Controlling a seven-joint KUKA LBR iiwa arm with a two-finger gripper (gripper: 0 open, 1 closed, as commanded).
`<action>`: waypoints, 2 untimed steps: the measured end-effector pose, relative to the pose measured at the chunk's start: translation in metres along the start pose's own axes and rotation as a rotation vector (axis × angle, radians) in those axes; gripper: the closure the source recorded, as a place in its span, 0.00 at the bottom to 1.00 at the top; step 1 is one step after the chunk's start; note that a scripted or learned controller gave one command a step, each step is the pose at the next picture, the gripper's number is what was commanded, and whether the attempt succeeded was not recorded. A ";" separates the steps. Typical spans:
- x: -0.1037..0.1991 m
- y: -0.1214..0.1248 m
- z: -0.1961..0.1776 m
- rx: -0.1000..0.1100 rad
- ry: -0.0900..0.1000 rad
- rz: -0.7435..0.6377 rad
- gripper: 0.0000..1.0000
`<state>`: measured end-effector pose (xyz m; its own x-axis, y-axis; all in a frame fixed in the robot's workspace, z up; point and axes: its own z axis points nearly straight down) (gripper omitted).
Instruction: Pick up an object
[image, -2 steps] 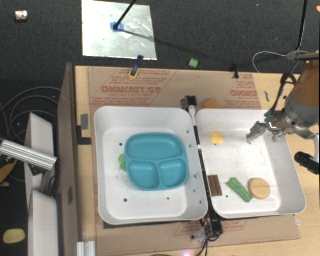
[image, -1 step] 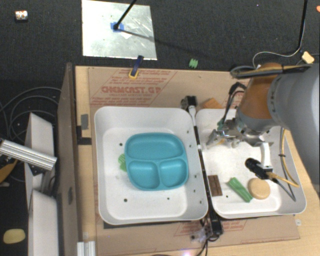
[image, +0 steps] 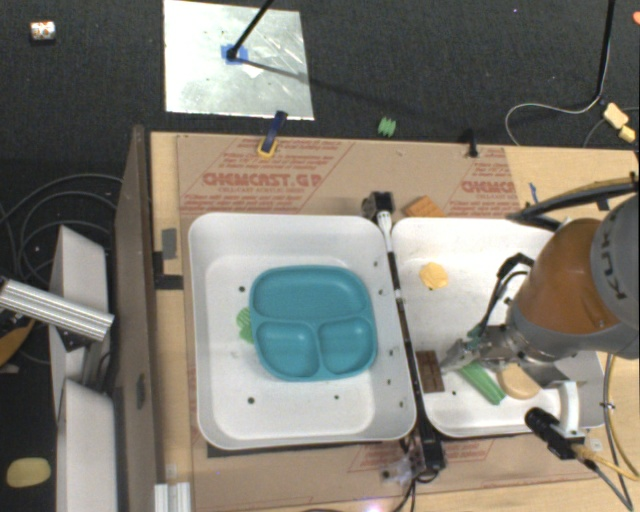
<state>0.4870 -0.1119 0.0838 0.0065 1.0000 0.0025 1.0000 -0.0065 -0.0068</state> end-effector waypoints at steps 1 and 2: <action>0.002 0.007 -0.012 -0.012 -0.002 -0.009 1.00; -0.073 0.045 -0.111 -0.021 -0.011 -0.004 1.00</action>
<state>0.5326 -0.1851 0.1944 0.0030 1.0000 -0.0086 0.9999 -0.0029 0.0142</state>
